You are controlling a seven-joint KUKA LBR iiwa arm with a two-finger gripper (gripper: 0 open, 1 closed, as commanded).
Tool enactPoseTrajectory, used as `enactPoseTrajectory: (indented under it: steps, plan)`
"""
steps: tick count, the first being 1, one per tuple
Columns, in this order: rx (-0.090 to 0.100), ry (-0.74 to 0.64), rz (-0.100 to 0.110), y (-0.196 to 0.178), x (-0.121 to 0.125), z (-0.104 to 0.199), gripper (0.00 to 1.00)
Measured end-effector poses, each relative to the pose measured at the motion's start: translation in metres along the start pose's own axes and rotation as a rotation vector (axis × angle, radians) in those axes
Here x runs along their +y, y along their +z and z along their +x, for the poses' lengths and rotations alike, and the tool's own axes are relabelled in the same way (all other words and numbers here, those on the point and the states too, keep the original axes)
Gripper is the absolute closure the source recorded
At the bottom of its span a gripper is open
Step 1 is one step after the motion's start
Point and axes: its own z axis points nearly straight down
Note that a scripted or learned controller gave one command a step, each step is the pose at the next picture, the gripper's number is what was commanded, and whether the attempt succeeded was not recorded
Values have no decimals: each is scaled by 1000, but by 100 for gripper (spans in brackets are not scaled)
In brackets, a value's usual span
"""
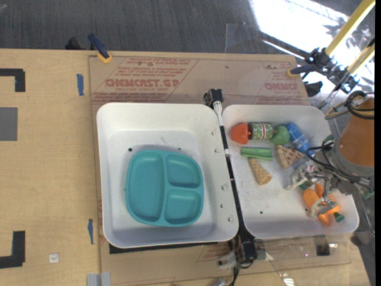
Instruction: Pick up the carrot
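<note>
The carrot [317, 202] is orange with a green end and lies in the right bin [280, 219], near its front right corner. My gripper [308, 177] reaches in from the right and hangs low just above the carrot's left end. Its metal parts cover some of the carrot. Whether it touches the carrot is not visible from this angle. The arm's orange band [359, 143] is at the right edge of the view.
The right bin also holds a red-orange toy [240, 133], a small bottle [260, 130], a green piece [281, 136], a blue bottle [298, 139], a green bean [257, 153], a pizza slice [289, 156] and a cone [260, 171]. A teal divided plate [165, 187] lies in the left bin [113, 159].
</note>
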Motion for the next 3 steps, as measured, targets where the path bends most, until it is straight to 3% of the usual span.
enactPoseTrajectory:
  steps: [1,2,3]
  plan:
    - [-7,-396,3,0,-13,15,0]
    - [10,152,-5,0,0,18,0]
    - [0,369,6,-1,30,-1,0]
